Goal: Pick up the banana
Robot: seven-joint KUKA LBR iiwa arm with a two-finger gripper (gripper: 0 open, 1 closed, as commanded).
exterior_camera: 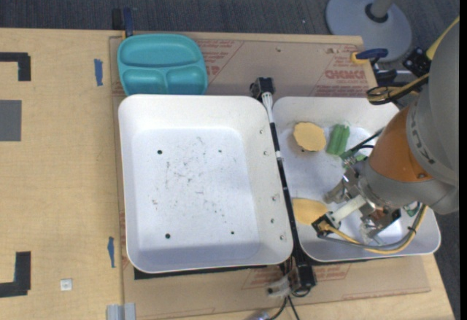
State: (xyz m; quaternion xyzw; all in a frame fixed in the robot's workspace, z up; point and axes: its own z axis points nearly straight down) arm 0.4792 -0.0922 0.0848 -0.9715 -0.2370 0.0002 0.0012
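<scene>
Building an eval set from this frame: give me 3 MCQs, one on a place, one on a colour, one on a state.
1. Which bin is the gripper over?
A. the left bin
B. the right bin
C. neither, it hangs over the cardboard

2. What colour is the divided tray behind the left bin?
A. red
B. black
C. teal

3. How does the banana lie?
A. on the floor of the right bin, near its left wall
B. inside the divided tray
C. on the bare bench at far left

Answers:
1 B, the arm's end is down among the things in the right bin.
2 C, the tray is plainly teal.
3 A, the yellow piece rests on the bin floor beside the gripper.
</scene>
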